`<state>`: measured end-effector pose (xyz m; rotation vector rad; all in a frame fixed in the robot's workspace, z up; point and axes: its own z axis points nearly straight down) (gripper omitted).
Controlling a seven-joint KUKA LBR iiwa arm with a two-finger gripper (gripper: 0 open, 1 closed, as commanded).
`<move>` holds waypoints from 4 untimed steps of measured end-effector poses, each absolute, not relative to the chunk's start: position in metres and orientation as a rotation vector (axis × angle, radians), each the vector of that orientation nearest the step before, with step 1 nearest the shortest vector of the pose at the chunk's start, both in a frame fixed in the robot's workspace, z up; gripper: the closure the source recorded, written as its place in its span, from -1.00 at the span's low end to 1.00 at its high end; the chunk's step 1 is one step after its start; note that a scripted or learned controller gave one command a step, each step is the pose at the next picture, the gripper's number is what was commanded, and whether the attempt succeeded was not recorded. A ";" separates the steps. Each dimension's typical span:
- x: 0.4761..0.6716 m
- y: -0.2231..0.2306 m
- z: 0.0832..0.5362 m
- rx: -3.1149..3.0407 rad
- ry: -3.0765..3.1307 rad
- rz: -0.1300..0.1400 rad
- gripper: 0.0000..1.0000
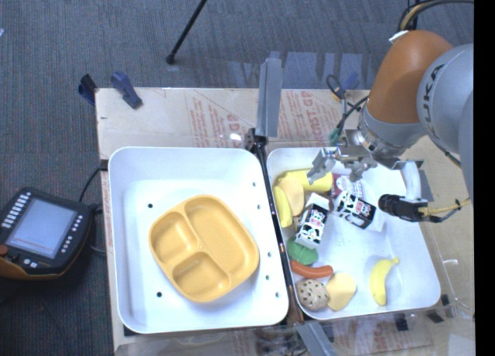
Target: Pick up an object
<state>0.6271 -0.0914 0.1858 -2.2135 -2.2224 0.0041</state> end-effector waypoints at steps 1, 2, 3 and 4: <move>0.601 -0.093 0.102 -2.185 -2.257 -0.003 -1.00; 0.612 -0.128 0.134 -2.261 -2.179 0.001 -1.00; 0.645 -0.144 0.090 -2.273 -2.161 0.003 -1.00; 0.646 -0.144 0.101 -2.269 -2.166 0.004 1.00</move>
